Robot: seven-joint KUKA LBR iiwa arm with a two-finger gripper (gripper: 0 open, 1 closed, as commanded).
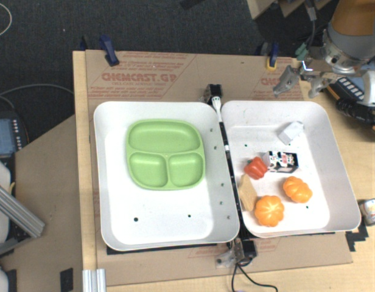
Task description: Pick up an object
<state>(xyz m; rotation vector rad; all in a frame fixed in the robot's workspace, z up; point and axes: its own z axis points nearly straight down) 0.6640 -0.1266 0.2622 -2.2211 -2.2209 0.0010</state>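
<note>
Camera view: end effector (295, 78) above right bin (321, 117); nothing gripped.

The right bin (333, 163) holds the candidate objects: a small white block (290, 132) near the back, a black-and-white printed packet (282, 160) at mid-bin, and a red pepper-shaped piece (256, 168) just left of the packet. Nearer the front lie two orange, ribbed, pumpkin-like pieces — one at (297, 189), one at (269, 211) — close together. A tan wedge (246, 194) lies beside the left wall.
</note>
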